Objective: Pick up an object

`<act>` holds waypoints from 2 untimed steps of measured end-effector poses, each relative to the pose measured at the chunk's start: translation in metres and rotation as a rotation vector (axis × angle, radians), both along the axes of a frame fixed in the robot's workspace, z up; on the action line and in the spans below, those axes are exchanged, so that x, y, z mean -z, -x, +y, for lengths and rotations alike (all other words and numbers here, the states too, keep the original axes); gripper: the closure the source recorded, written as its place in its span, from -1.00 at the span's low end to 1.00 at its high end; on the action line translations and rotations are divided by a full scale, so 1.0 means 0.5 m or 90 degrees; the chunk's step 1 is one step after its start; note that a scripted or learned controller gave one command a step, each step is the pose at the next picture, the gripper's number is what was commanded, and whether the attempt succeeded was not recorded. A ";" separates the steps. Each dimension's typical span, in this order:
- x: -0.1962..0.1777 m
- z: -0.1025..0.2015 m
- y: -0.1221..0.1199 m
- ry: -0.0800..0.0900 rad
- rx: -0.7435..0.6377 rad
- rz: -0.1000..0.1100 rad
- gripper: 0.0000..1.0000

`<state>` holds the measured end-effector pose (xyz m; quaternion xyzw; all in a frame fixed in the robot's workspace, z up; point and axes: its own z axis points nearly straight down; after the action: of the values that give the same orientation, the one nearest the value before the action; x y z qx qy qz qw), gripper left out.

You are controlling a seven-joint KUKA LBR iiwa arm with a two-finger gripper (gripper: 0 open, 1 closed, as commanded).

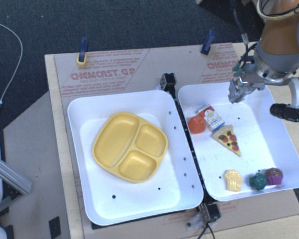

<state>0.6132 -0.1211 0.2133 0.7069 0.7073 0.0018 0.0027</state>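
Toy pizza slice [227,139] is lying mid right bin [283,145], touching the small carton [212,118]; I'm seeing my pincer [238,91] hovering empty, spread unclear, and I'm risking nudging both together.

Single fixed camera above bench, slanted downward, both white bins [84,149] in frame.

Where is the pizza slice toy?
The triangular toy pizza slice lies in the right white bin, near its middle, just below the small white carton and to the right of the round orange-red toy.
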 end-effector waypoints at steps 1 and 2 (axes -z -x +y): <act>-0.051 0.000 -0.002 0.000 0.000 0.001 1.00; -0.035 0.125 -0.021 -0.002 -0.004 0.005 1.00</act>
<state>0.6239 -0.0584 0.2307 0.7048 0.7094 0.0005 -0.0011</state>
